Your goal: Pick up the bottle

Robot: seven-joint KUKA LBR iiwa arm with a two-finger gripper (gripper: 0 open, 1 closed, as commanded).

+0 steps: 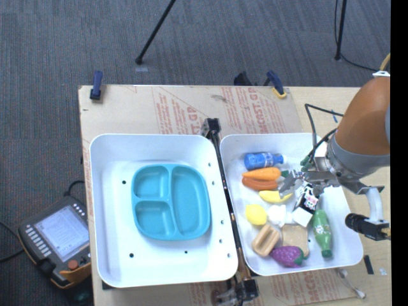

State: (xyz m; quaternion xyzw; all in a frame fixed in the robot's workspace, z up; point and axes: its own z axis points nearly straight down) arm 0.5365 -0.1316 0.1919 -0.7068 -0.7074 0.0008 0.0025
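One fixed camera looks down at a slant on both bins (pixel 102 171) from above the bench (pixel 166 107).

Gripper (pixel 299 185) hovers, perhaps touching, beside green bottle (pixel 322 232) in right bin (pixel 354 250).

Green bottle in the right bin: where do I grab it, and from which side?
Probably from above, across its wide middle. The green bottle lies flat, nearly lengthwise toward the bin's near wall, so close across its short width. A white block touches its left, the right bin wall is close.
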